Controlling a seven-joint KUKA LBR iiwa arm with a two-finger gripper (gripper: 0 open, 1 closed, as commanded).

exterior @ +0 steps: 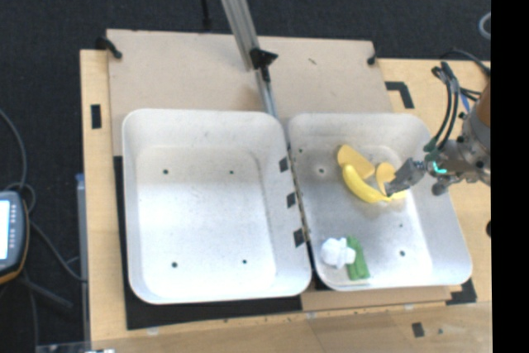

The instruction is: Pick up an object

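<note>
A yellow banana-shaped object (360,176) lies in the middle of the right bin (438,248). My gripper (400,182) reaches in from the right, its dark tip low at the banana's right end, touching or just beside it. A small white and green object (345,255) rests near the right bin's front edge, well below the gripper.
The left bin (207,207) sits beside the right one on a tan board. A slanted metal bar (235,8) rises from the back between the bins. Cables (450,99) hang by the arm at the right edge.
</note>
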